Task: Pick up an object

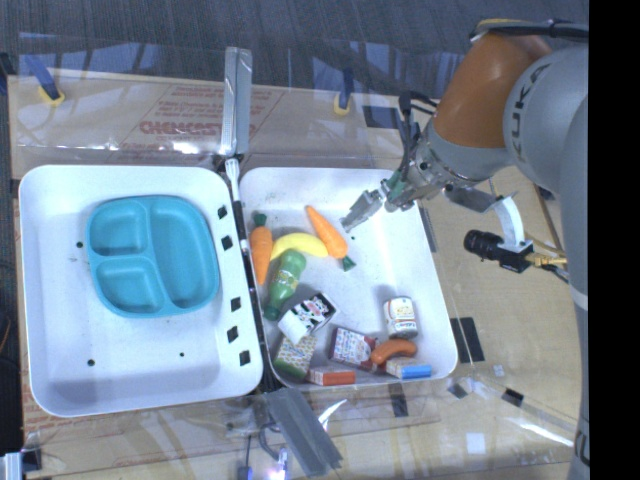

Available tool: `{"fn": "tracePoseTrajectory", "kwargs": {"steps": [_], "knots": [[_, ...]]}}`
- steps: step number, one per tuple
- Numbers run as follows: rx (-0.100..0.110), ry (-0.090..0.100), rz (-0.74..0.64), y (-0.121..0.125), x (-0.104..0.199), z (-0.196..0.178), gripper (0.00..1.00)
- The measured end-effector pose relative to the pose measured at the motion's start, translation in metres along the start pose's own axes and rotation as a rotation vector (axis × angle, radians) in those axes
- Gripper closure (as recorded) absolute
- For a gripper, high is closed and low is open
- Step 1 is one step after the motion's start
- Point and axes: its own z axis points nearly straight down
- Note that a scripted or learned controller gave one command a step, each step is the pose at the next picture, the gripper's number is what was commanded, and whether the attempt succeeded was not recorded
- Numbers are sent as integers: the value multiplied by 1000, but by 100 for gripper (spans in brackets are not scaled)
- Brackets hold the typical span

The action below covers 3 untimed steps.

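The grey arm's two-finger tool hovers over the right shallow white bin, just right of the orange plastic carrot. Whether its fingers are spread cannot be told. The left bin holds a blue divided plate.

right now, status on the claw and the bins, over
Claw above right bin, nothing seen in it. Nearest: carrot, banana beside it. Blue tray in left bin.
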Motion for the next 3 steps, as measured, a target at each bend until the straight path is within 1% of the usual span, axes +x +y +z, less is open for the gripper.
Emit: {"fn": "tracePoseTrajectory", "kwargs": {"steps": [1,2,3], "knots": [[-6,-3,-95,22,-18,125,0],[-5,-3,-99,23,-17,115,100],[-4,-2,-114,47,30,-14,100]]}}
